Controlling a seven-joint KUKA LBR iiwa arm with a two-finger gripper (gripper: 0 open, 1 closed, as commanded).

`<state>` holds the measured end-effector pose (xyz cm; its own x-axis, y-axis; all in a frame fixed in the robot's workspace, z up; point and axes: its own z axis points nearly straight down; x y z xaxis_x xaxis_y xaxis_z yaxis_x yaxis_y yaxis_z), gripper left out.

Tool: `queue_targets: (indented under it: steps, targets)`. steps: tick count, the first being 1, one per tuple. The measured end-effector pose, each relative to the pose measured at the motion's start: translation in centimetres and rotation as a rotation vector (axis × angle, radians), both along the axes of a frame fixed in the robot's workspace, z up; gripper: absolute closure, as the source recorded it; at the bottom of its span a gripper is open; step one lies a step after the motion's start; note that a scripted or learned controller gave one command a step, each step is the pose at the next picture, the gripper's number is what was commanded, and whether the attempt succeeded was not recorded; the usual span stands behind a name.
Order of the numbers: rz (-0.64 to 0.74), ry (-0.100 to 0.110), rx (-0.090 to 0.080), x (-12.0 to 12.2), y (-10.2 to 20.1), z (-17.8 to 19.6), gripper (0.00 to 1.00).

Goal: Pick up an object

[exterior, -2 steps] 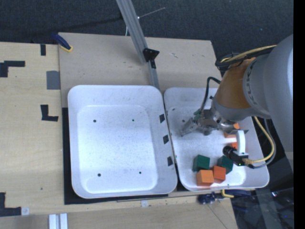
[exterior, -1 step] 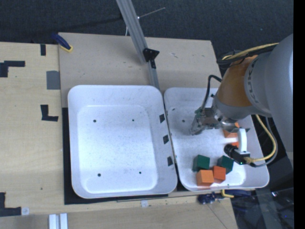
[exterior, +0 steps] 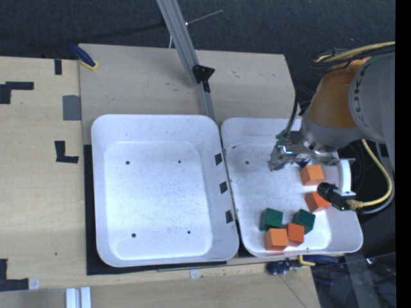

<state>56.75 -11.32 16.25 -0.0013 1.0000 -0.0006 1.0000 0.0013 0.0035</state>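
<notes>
The left bin [exterior: 157,188] sits bare. In the right bin [exterior: 257,172], near its front, lie small green block [exterior: 271,218] and orange block [exterior: 277,239]: likely light, stiff, best pinched across flat sides. The gripper [exterior: 282,157] hangs farther back; finger state I cannot tell.
</notes>
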Motion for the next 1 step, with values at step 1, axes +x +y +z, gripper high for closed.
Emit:
queue_targets:
  steps: [1]
  targets:
    - [0.001,-0.002,-0.001,0.22,0.04,6.36,1.00]
